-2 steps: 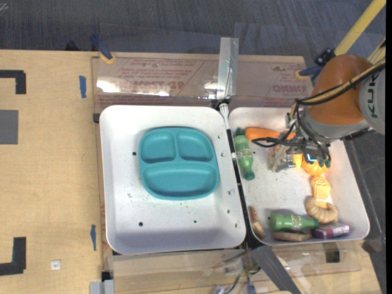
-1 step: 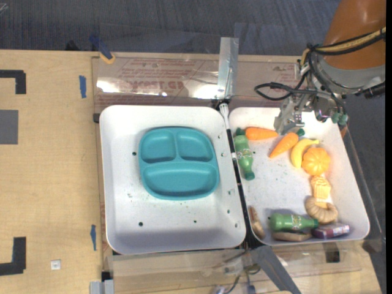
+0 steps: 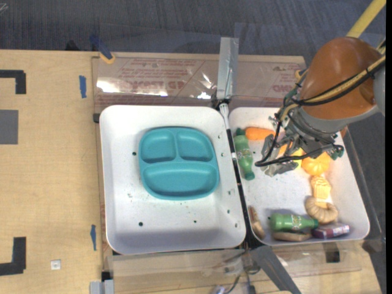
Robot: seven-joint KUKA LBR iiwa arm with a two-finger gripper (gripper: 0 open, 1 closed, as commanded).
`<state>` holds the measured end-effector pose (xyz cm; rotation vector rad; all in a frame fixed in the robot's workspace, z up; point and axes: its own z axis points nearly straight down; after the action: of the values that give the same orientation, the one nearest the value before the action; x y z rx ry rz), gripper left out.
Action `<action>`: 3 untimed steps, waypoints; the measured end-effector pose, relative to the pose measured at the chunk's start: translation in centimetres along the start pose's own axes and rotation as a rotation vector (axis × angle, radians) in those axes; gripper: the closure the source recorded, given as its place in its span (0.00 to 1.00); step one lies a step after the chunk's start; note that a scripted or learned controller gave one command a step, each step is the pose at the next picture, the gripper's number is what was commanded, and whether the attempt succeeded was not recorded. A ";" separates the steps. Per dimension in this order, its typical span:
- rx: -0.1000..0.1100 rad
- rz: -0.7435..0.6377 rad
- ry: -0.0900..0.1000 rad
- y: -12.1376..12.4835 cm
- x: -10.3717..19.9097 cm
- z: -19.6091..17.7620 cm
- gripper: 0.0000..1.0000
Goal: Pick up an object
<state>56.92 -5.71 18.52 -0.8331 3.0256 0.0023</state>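
The arm (image 3: 343,78) comes in from the right and hangs over the right-hand side of the bench, seen almost end-on from above. Its broad orange band (image 3: 337,72) bulges toward the camera, with grey casing showing beneath and to the right of it. A yellow hose and black cables run down across the orange band to the wrist. Below the band sits the grey wrist (image 3: 312,124), ringed with dark fittings and thin black wires. The gripper (image 3: 283,163) points downward and slightly left, low in the scene. Its metal tips are tangled in shadow and wiring, too cluttered to read clearly.
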 end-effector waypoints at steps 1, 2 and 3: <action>0.001 -0.193 0.002 -4.2 6.6 5.0 1.00; 0.002 -0.196 -0.001 -4.2 6.4 4.9 0.00; 0.008 -0.192 -0.007 -7.7 5.8 9.6 0.00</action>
<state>55.93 -15.30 8.93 -1.1160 2.9232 -0.0065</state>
